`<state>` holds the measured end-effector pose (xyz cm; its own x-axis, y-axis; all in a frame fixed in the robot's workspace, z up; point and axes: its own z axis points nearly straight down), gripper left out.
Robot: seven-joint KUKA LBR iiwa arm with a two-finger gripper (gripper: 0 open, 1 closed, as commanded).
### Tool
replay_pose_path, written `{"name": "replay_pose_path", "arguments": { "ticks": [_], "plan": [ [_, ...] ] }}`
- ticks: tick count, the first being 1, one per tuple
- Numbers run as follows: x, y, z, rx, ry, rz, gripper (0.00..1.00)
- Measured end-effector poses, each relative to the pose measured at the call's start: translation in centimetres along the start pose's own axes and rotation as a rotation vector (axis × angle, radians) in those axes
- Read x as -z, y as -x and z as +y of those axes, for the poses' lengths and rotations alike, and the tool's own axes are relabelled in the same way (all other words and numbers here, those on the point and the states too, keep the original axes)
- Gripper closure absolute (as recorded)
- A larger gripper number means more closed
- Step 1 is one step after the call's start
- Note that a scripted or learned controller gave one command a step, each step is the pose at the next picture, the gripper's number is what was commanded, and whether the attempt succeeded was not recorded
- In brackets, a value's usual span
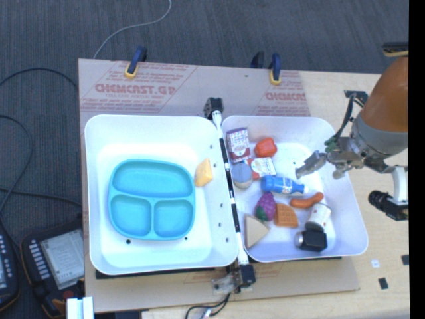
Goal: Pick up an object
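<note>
While the pincer [317, 162] is hanging spread and empty over the right bin [345, 238], the blue bottle [281, 185] is lying just below-left of it, long axis across the bin, white cap pointing right toward an orange carrot [306, 201].

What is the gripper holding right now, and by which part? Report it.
Nothing. The gripper hangs over the right bin, above the blue bottle, with no object between its fingers.

Overhead, slanted, perhaps mid-distance, both bins [99, 178]
</note>
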<state>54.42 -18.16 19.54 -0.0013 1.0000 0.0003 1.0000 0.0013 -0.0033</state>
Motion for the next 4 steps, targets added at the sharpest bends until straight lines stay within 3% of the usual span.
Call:
{"name": "replay_pose_path", "arguments": {
  "ticks": [1,2,3,4],
  "plan": [
    [-9.2,-1.2,-2.2,-0.001,0.010,-0.005,0.00],
    [-8.2,-1.1,-2.1,-0.001,0.013,-0.005,1.00],
    [-8.3,-1.1,-2.2,-0.001,0.010,-0.005,0.00],
    [-10.8,-5.9,-5.6,-0.003,0.015,-0.007,0.00]
  ]
}}
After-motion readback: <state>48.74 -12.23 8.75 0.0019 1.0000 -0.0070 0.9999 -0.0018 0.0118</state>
